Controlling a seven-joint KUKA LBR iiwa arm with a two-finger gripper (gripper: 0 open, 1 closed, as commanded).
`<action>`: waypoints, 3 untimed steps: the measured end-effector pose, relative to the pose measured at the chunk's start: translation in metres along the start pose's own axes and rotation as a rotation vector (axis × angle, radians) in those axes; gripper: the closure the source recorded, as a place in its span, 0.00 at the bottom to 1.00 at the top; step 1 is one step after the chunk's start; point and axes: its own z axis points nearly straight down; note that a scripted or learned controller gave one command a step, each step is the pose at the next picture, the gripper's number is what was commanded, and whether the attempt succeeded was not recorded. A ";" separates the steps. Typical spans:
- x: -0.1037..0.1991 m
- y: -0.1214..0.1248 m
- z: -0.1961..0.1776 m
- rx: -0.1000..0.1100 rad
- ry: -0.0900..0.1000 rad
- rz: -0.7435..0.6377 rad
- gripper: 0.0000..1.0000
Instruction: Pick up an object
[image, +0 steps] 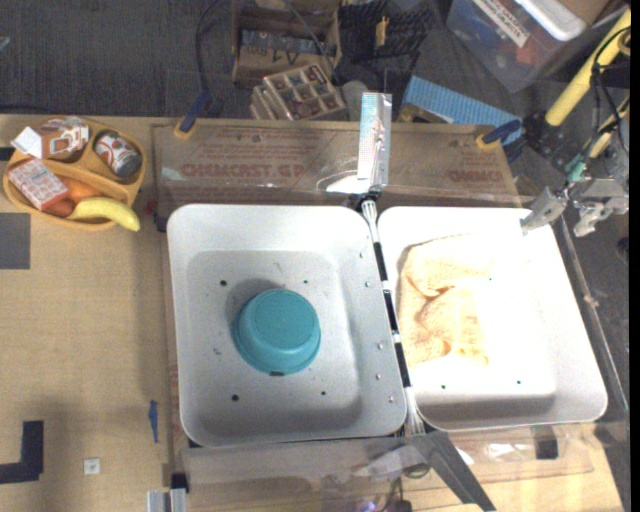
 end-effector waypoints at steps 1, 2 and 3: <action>-0.004 -0.031 0.022 0.001 0.000 -0.116 0.00; 0.066 0.007 0.157 -0.002 -0.001 -0.034 0.00; 0.055 0.053 0.167 -0.007 -0.003 -0.206 0.00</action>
